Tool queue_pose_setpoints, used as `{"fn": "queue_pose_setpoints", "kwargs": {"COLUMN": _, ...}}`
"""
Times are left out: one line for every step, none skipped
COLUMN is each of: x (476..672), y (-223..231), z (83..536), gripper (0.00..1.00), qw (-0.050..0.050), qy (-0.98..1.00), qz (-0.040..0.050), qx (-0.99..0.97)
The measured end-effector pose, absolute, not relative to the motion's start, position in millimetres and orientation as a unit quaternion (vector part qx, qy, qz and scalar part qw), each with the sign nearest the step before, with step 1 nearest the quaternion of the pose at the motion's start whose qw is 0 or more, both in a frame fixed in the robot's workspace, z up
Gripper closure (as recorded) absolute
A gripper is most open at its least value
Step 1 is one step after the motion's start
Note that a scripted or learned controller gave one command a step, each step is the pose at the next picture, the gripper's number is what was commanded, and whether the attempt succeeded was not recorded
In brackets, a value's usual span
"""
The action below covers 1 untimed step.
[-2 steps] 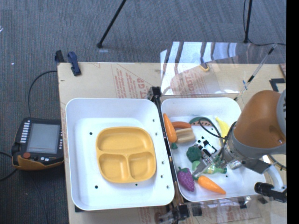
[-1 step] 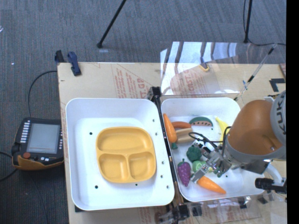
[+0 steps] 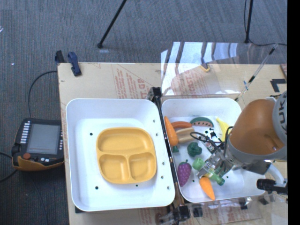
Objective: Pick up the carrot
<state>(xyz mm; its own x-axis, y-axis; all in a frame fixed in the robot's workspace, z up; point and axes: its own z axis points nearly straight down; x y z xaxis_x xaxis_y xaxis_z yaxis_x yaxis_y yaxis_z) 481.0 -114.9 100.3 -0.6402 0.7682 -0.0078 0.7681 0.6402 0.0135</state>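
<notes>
Camera view: carrot (image 3: 206, 187) just below end effector (image 3: 213, 168)

Carrot (image 3: 206, 187) — small, orange, lying tilted near the right bin's front wall.

- Bright, even light from overhead; colours read true on the yellow tray (image 3: 126, 154) and the orange arm band (image 3: 253, 128)
- White bins (image 3: 77, 125) are near overexposed; their walls lose detail
- Glare streaks lie on the clear sheet (image 3: 201, 71) behind the right bin; reflections blur the surface beneath it
- Shadows are soft and short; a faint one rims the tray
- Focus is moderate; small toys look slightly soft and the carpet (image 3: 47, 22) grainy
</notes>
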Motion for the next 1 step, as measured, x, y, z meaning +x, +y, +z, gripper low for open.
{"fn": "queue_pose_setpoints", "kwargs": {"x": 497.1, "y": -20.4, "z": 203.7, "gripper": 1.0, "qw": 0.0, "qy": 0.875, "qz": 0.0029, "qx": 0.485}}
